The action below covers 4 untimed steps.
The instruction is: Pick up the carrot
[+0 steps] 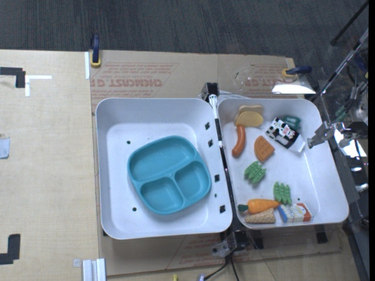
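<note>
The arm barely pokes in at the right edge, its claw (pixel 321 134) hanging over the right bin's (pixel 328 183) rim, too blurry to tell how wide it's open. The carrot (pixel 261 205) lies near that bin's front wall, touching a bread piece (pixel 261 217). Mirrored red print on the cardboard (pixel 135 75) isn't legible.

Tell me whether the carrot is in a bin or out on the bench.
In a bin. The carrot lies flat near the front wall of the right bin, touching a pale wedge-shaped food piece just in front of it.
</note>
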Each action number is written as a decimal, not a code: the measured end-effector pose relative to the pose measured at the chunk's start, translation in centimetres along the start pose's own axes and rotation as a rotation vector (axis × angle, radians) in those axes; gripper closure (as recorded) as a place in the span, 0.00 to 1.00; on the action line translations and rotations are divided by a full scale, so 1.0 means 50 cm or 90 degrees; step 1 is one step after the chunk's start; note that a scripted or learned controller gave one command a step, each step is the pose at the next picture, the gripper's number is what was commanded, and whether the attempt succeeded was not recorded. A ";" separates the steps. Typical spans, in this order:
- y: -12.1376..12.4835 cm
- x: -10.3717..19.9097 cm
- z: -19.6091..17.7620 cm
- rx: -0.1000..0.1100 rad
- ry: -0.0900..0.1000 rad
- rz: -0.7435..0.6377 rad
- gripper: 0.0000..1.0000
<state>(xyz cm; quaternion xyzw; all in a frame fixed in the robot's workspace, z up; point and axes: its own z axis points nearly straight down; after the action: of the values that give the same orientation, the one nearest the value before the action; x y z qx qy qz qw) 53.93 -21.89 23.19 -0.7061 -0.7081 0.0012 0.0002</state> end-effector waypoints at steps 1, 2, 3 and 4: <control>-0.123 0.091 0.235 0.001 0.002 0.016 0.00; 0.040 0.200 0.272 -0.006 0.002 -0.060 0.00; -0.102 0.210 0.232 0.000 0.001 -0.122 0.00; -0.110 0.240 0.268 -0.012 -0.002 -0.054 0.00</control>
<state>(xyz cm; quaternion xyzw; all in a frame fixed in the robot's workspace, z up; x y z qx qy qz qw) 48.38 -9.94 9.80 -0.6754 -0.7374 -0.0044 -0.0078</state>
